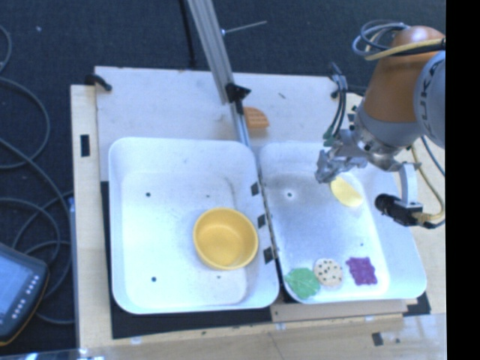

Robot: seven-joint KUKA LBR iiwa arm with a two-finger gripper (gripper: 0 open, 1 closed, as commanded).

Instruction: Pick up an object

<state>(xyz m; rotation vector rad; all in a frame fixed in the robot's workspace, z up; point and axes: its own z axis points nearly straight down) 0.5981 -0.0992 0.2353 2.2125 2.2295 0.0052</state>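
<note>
Along the near edge of the right bin (390, 223) lie a green piece (302, 282), a cookie (328, 271) and a purple piece (362, 270), all untouched, while a yellow bowl (225, 237) sits toward the near right of the left bin (135, 201). Farther back in the right bin, near its far edge, the gripper (332, 167) hangs just over a yellow disc (346, 192). I cannot tell how far the hand is spread or whether it has hold of anything; the pick looks not yet done, with grasp and lift left.

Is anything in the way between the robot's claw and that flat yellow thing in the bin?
Nothing visible. The gripper hangs right beside the yellow piece in the right bin, with bare bin floor around them.
</note>
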